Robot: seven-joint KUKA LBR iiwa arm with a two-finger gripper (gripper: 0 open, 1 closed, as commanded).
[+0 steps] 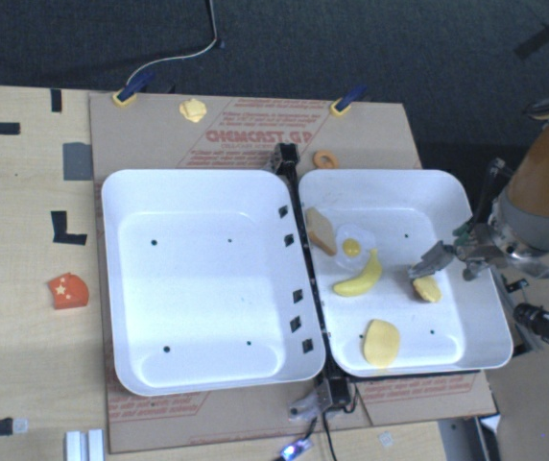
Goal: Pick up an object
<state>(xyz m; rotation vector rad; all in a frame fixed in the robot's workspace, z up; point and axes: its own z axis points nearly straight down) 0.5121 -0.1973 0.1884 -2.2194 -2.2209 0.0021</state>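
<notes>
The right bin (447, 188) holds several toy foods: a yellow banana (359, 279), a clear disc with a yellow centre (351, 248), a tan block (320, 230), a yellow oval piece (382, 342) and a small yellow chunk (428, 290). My gripper (442, 274) hangs over the right side of this bin, just above the small yellow chunk. It is open, and nothing sits between its fingers. One finger (431, 261) slants toward the bin's middle, and the chunk lies just below its tip.
The left bin (111, 195) stands beside the right one, with a black divider (298, 257) between them. On the bench outside lie a red piece (69, 291), a yellow piece (193, 110) and an orange ring (324, 160). A cable (174, 60) runs across the back.
</notes>
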